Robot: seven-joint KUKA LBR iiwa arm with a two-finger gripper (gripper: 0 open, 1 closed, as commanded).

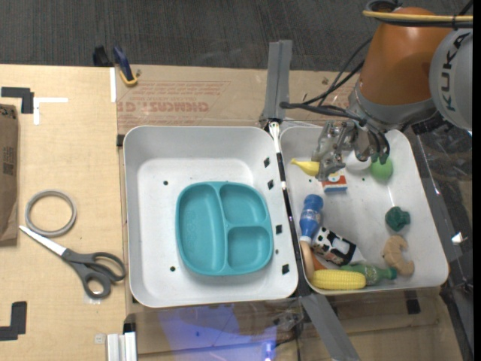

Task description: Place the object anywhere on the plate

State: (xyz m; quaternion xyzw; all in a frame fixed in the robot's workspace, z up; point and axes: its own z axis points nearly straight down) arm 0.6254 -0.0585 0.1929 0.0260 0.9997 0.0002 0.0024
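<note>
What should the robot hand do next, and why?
Probably dip a little lower toward the small yellow toy. The gripper hangs over the back of the right bin, right next to that toy, and I can't see anything caught in it. The teal plate in the left bin has nothing on it, so something must be picked up first.
</note>
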